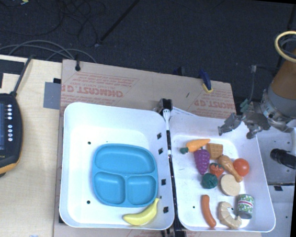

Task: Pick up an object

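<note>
Tool (240, 126): two dark fingers spread apart, nothing between them; poised over the upper right corner of the right bin (268, 178), at the end of the grey arm (288, 88) that enters from the right.

Candidate objects, all in the right bin, all lying down-frame of the tool:
- carrot (198, 144), nearest; long axis nearly level across the frame, slightly down and left of the tool.
- cracker (214, 150), just beside the carrot.
- purple grapes (201, 160), below the carrot.
- tomato (241, 166), almost straight below the tool.
- green broccoli piece (209, 180) and pale round slice (230, 185), crowded mid-bin.
- sausage (208, 210), long axis running up-down with a slant; can (244, 204) near the lower right rim.

Left bin (78, 134): blue divided tray (125, 175); banana (142, 215) by its lower right corner, well apart from the tool.

Judgement: the shortest reach is down and slightly left to the carrot; the fingers would need to close across its short width.
</note>
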